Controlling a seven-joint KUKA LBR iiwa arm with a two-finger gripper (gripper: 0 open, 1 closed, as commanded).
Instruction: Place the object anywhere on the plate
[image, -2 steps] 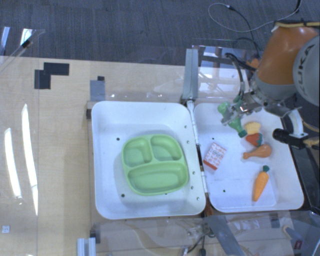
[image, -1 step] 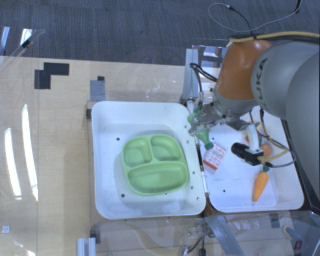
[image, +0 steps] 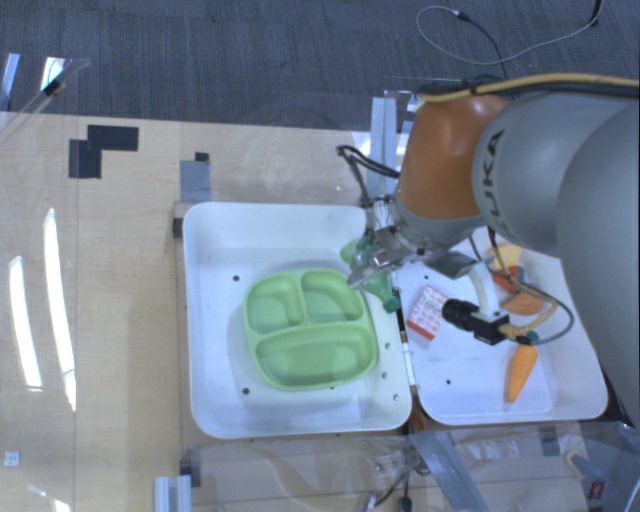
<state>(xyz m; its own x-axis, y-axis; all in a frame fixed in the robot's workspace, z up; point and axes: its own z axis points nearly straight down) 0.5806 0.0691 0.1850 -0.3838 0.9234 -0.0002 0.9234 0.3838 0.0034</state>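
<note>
Bench bin (image: 215, 262) with green plate (image: 312, 352)

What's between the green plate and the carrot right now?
In the camera view, only the adjoining rims of the two bins and bare white floor separate the green plate from the carrot. The red-and-white packet lies off that line.

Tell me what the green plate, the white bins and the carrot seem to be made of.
Green plate: likely moulded plastic, smooth with a soft sheen, rounded dividers. White bins: probably plastic too, glossy, rounded corners. Carrot: uniform orange, likely a plastic toy, though unsure.
</note>
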